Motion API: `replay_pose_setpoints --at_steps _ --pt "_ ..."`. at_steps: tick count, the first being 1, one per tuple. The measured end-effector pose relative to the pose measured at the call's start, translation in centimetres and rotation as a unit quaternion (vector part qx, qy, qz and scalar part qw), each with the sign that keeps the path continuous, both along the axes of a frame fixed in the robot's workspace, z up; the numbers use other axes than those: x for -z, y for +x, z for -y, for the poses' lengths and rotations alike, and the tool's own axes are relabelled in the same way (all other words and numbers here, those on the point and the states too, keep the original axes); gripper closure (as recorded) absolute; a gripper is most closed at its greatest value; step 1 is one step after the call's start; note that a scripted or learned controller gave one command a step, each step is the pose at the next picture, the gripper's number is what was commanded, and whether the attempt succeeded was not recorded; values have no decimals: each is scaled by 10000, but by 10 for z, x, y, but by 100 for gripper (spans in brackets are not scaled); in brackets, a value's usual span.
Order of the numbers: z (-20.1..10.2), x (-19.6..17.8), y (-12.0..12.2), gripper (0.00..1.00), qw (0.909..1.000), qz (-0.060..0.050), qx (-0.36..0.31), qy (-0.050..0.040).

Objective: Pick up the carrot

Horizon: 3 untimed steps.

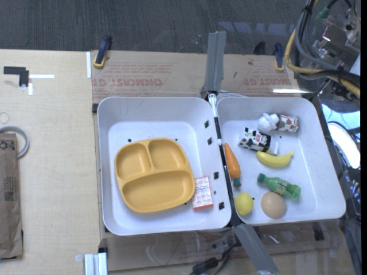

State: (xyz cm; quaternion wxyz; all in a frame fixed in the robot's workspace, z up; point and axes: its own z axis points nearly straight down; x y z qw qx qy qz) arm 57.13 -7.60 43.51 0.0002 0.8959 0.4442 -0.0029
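Note:
The carrot [232, 162] is orange with a small green top and lies lengthwise against the left wall of the right bin [321, 153]. Its green end points toward the front, close to a yellow lemon [244, 203]. The arm's cables and base parts sit at the upper right, outside the bins.
The right bin also holds a banana [275, 158], a green bottle [279, 187], a tan egg-shaped item [274, 205], a black-and-white cow toy [254, 140], a white figure [267, 121] and a small carton [288, 124]. The left bin [109, 153] holds a yellow divided plate [153, 175] and a small red-and-white box [202, 192].

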Motion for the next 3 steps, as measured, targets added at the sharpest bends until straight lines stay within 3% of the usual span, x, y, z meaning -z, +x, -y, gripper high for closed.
replay_pose_setpoints --at_steps 1,2,3 --pt "-17 -4 -1 0 9990 -5 445 -5" --pt "-40 134 -30 0 9976 -4 695 0" --pt "-62 203 -95 0 9978 -6 657 3"
